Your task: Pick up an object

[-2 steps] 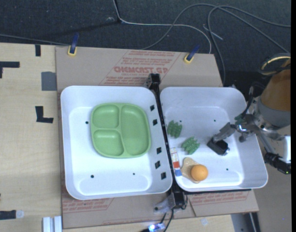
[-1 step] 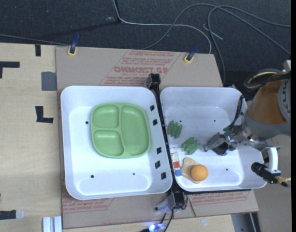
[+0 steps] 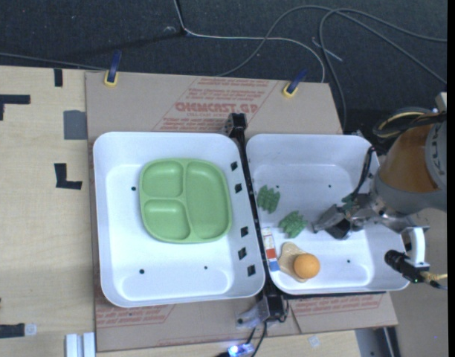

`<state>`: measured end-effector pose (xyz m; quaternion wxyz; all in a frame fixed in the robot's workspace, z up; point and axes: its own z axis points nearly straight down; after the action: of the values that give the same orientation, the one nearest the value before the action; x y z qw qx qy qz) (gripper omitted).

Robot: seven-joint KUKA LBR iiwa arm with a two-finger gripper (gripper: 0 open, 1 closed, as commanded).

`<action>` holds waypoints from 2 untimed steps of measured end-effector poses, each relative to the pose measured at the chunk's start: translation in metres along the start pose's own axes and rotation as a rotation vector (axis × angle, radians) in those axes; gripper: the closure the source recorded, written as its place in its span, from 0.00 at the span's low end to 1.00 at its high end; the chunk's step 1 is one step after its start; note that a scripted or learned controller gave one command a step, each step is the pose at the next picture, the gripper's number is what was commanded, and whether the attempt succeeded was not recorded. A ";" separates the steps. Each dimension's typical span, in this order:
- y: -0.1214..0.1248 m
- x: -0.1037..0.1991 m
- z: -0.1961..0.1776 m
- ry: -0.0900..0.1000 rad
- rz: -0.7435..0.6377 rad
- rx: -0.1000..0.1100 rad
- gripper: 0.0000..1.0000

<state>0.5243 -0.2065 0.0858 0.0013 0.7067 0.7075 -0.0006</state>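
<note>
Two bins [image 3: 108, 199], green plate [image 3: 186, 200] left, orange ball [image 3: 307, 266] (two green pieces [image 3: 268, 198]) right

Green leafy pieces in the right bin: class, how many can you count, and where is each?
2. One green leafy piece lies near the right bin's left wall; the other sits below and right of it, left of the gripper. The arm may hide others.

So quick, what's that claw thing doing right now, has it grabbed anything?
Gripper: low in the right bin, beside the green pieces; nothing visible in it, and whether it is open or closed cannot be told.
</note>
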 end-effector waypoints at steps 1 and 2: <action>0.001 -0.001 -0.011 -0.002 0.000 -0.003 1.00; 0.002 -0.003 -0.053 0.002 0.000 -0.001 1.00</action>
<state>0.5259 -0.2093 0.1390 0.0010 0.7069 0.7073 0.0004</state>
